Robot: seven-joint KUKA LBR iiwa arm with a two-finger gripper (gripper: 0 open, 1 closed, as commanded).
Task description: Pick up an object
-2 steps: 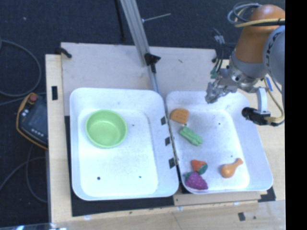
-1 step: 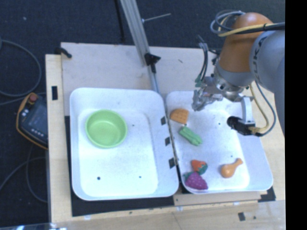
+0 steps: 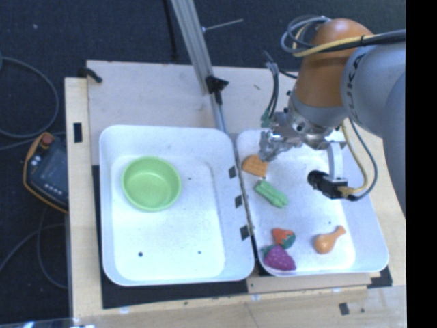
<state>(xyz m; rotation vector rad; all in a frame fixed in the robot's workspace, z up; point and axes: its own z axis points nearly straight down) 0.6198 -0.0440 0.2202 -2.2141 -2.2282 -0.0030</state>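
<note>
Gripper (image 3: 271,144) hovers just above-right of orange piece (image 3: 254,165) in right bin (image 3: 362,217); fingers' state can't tell; nothing lifted yet, grasp & lift left

One fixed camera, high above bench, looking down at a slant on both shallow white plastic bins (image 3: 116,265); grey arm (image 3: 375,74) enters right.

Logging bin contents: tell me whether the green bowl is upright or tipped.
Upright. The green bowl sits in the left bin with its round opening facing up, its inside in view and nothing visible in it.
</note>
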